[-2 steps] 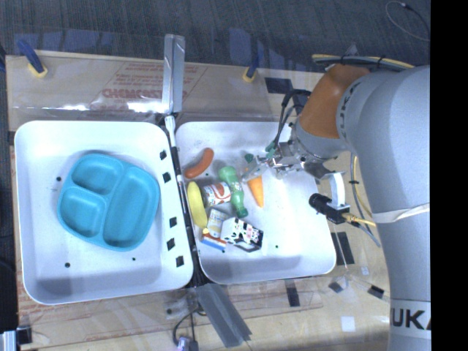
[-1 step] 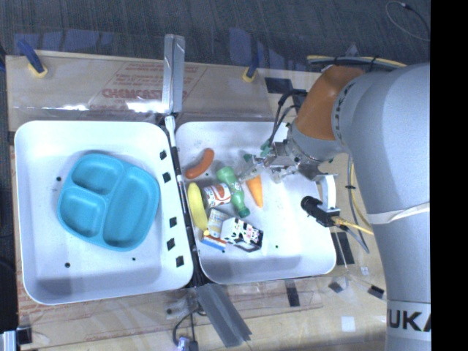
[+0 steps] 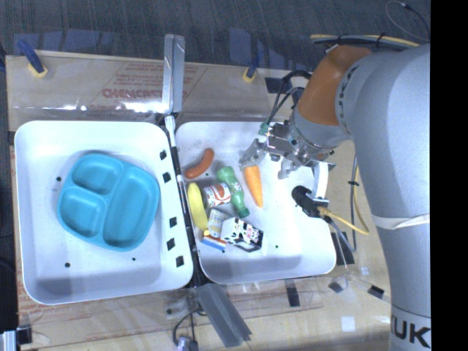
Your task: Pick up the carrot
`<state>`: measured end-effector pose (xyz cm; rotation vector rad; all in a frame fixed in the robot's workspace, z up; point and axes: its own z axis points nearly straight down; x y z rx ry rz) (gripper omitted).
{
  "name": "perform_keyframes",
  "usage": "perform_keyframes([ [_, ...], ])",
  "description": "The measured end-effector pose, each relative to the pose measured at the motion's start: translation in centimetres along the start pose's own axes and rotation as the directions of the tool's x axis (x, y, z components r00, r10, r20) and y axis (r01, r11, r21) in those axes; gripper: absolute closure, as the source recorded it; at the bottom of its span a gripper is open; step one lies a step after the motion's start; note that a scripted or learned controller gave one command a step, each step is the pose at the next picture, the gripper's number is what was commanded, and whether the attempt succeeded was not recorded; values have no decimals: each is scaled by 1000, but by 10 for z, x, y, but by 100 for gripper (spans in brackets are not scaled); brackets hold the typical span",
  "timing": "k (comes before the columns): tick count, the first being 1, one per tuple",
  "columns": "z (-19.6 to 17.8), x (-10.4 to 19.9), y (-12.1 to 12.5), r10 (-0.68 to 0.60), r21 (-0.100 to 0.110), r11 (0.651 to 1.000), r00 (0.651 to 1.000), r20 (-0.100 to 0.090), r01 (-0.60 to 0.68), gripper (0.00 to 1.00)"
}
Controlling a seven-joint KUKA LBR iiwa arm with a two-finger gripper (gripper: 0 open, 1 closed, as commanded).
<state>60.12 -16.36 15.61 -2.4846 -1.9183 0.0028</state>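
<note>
The carrot is a small orange cone lying in the right bin, its thick end toward the back and its tip toward the front. My gripper hovers just behind and slightly right of the carrot's thick end. Its fingers are spread open, with nothing between them; the left fingertip sits close above the carrot's top. The grey arm with its orange band reaches in from the right.
Left of the carrot lie a green bottle, a red-and-white can, a yellow banana, a brown sausage and a small printed carton. A blue divided plate sits in the left bin.
</note>
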Motion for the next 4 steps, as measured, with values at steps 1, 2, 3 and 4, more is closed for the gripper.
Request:
perform_keyframes([
  [1,13,17,-9,-162,3,987,987,-1,162,0],
  [2,65,-38,17,-124,0,992,992,0,124,0],
  [3,55,-37,17,-130,4,991,991,-1,130,100],
  [4,-37,16,-3,-140,0,990,990,-1,140,100],
])
